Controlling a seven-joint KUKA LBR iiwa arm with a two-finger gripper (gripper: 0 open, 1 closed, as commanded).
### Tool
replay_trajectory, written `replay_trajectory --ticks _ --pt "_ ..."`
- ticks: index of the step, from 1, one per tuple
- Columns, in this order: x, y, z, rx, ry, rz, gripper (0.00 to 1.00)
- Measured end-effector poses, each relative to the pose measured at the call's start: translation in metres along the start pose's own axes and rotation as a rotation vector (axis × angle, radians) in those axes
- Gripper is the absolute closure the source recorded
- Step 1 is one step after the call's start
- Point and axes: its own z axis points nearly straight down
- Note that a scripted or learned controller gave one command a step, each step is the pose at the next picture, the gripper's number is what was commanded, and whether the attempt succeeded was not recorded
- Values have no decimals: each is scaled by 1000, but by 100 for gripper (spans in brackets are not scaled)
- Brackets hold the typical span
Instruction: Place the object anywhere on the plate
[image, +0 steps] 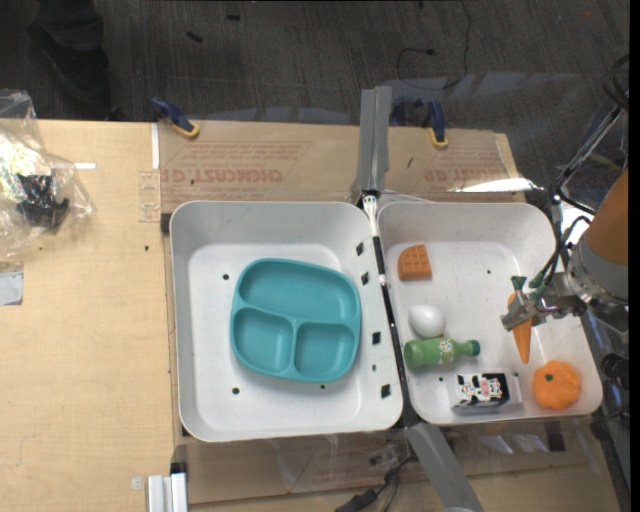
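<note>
The carrot (522, 338) is a small orange toy, tapered, with a green tuft at its upper end near the gripper. Its long axis runs nearly straight up and down the view, tip pointing toward the near edge of the right bin (470, 225) and leaf end toward the far side. It sits at the right side of that bin, just left of the gripper (528, 305), whose fingers come down around its upper part; whether the gripper is clamped on the carrot or merely beside it cannot be told from this angle. The grey arm with its orange band enters from the right edge above the bin's right wall. The plate (296, 318) is teal, with three compartments, one long one at the far side and two smaller ones at the near side, and lies in the middle of the left bin (200, 330), well apart from the carrot. Also in the right bin: an orange waffle-textured block (415, 262) toward the far left, a white egg (427, 320) below it, a green bottle (441, 350) lying on its side with its cap pointing right, a black-and-white carton (481, 391) near the front wall, and an orange pumpkin (556, 385) in the near right corner, near the carrot's tip. Both bins rest on the counter (80, 330), with a clear plastic bag (35, 175) at its far left.
</note>
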Motion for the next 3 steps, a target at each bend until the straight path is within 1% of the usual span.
replay_trajectory --ticks 1,2,3 --pt "102 38 -14 2 0 68 100" --pt "146 114 -7 2 -2 86 100" --pt "207 95 -7 3 -1 -1 100"
